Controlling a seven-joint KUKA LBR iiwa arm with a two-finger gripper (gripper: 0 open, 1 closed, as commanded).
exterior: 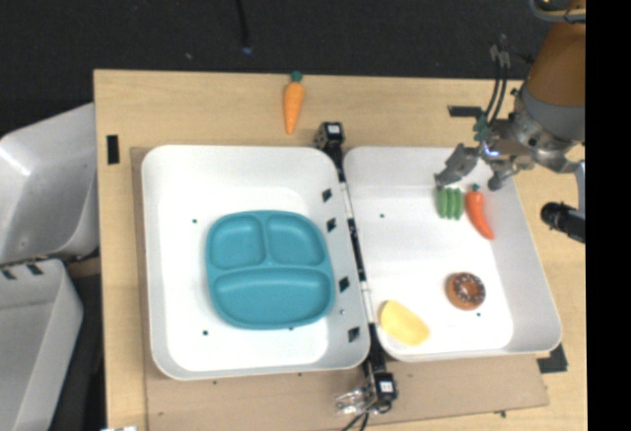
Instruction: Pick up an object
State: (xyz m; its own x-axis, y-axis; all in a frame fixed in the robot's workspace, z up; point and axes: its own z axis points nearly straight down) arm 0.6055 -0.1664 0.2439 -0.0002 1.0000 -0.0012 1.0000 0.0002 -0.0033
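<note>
A: What fills the bench (118, 113), biggest first?
B: Two white bins; the left bin (163, 251) holds a teal divided plate (268, 268). The right bin (532, 301) holds the small pieces.
A: The arm (558, 74)?
B: At two o'clock, its gripper (479, 170) spread open above the bin's far corner, gripping nothing.
A: The objects?
B: An orange carrot (479, 214) touching a green vegetable (451, 202), just below the fingers. A yellow piece (403, 323) at six o'clock, a chocolate doughnut (464, 290) beside it. Another carrot (293, 104) lies on the bench at twelve
</note>
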